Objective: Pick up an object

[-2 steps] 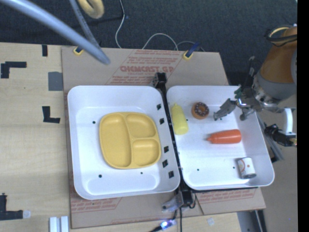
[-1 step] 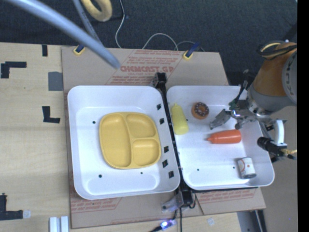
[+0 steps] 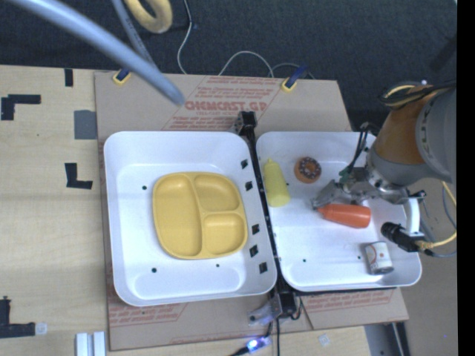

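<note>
Right bin (image 3: pixel 297 273) holds four objects; left bin (image 3: pixel 126 273), one tray (image 3: pixel 199 215).

Robotics lab test bench, not a home or kitchen.

Two shallow white plastic bins (image 3: pixel 119 199) side by side on a brown printed cardboard sheet (image 3: pixel 223 104), over a pale wooden benchtop (image 3: pixel 44 221) marked with black tape pieces (image 3: pixel 74 176). Loose white cable (image 3: pixel 223 61) trails on dark carpet (image 3: pixel 312 21). Grey robot arm with orange band (image 3: pixel 404 139) reaches in; toy food lies in the bins.
</note>
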Robot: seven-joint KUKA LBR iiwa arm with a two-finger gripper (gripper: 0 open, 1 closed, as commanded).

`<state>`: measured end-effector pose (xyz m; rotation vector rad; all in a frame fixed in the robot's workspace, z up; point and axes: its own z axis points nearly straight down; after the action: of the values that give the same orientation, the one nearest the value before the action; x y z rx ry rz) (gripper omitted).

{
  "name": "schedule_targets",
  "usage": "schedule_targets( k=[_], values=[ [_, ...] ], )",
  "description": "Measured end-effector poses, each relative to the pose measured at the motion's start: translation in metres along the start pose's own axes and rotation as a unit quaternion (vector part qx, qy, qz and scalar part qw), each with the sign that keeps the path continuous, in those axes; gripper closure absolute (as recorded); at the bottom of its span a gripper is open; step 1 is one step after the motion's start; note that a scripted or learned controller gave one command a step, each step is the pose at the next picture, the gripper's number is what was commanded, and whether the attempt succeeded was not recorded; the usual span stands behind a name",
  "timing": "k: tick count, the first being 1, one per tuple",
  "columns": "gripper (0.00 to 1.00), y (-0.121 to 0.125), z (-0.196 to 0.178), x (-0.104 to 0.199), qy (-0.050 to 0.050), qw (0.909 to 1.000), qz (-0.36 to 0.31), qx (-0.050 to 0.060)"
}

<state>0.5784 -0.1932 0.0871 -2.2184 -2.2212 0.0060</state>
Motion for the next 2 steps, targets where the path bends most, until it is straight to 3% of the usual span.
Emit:
schedule_targets(
  k=[1,2],
  values=[
    [1.0,0.001,-0.013,0.001,0.001,1.0,-0.001,-0.001],
    [1.0,0.005,-0.074,0.006,0.0,1.0,0.0,-0.004]
  ],
)
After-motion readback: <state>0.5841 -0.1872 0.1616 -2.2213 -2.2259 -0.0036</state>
